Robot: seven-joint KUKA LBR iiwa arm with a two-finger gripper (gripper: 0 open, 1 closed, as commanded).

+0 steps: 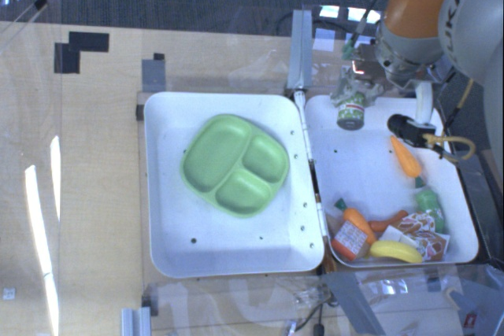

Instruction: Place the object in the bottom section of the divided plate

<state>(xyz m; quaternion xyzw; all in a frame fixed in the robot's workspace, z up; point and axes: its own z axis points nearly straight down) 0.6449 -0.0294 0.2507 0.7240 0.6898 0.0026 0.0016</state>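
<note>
Hand point(352, 94) over right bin's point(465, 201) far edge, w/ small jar point(350, 114) clamped betw. fingers. Green divided plate point(235, 163) sits in left bin point(165, 193).

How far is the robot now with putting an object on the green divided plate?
Nothing looks done yet: the green divided plate in the left bin carries no object. In hand: the gripper is at the top of the right bin, right by a small can; a grasp cannot be confirmed. Left: carrying it over and setting it in the bottom section.
</note>
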